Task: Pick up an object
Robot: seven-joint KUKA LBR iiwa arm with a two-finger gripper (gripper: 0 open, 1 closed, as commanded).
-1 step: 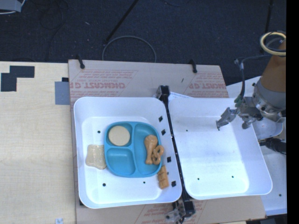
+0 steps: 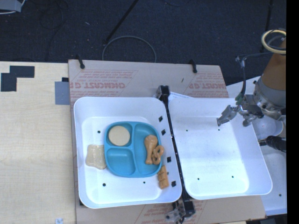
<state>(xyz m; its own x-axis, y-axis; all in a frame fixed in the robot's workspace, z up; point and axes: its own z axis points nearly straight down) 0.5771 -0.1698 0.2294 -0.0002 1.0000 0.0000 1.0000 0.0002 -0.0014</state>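
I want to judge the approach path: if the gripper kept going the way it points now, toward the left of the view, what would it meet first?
Likely the bare floor of the right bin, below and left of the gripper. If it travels level instead, the divider between the bins comes first; height is unclear.

Blue tray (image 2: pixel 122 164) — tan food pieces (image 2: pixel 153 149) — in white bin (image 2: pixel 88 190).

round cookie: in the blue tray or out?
In. The round cookie lies in the upper-left compartment of the blue tray, inside the left bin.
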